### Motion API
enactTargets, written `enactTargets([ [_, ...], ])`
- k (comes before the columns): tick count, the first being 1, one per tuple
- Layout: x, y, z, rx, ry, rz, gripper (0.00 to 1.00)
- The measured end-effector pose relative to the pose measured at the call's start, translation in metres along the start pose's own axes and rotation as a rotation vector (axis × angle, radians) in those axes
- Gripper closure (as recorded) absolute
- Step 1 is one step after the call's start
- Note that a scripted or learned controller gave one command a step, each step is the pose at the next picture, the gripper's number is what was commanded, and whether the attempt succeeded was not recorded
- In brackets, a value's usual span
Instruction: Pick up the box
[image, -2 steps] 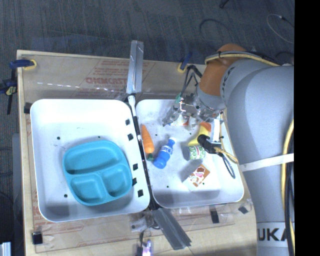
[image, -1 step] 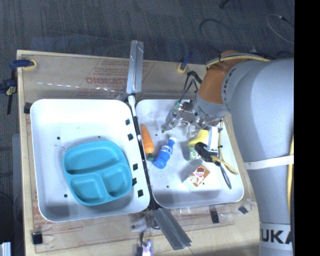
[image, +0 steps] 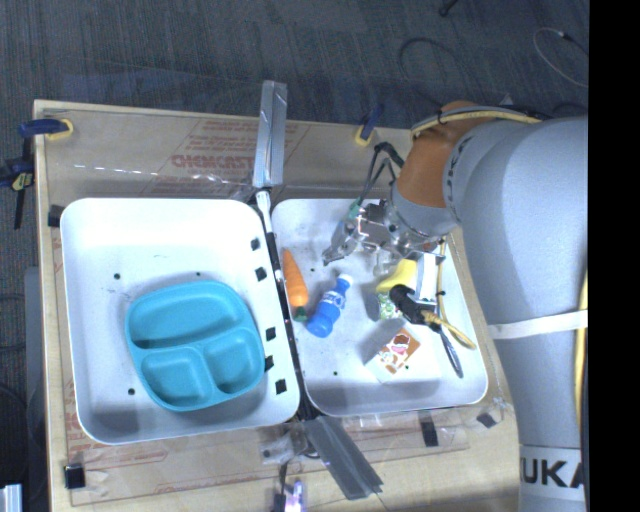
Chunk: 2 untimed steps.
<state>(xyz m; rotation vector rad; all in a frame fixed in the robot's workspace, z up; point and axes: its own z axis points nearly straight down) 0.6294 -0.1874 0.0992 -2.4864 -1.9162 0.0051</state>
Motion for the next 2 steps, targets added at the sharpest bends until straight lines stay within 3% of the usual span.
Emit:
enactTargets([
  [1,0.000,0.000,0.000,0.000,0.000,0.000,0.00],
  [2,-0.007,0.030,-0.053,-0.001,0.001,0.257,0.00],
])
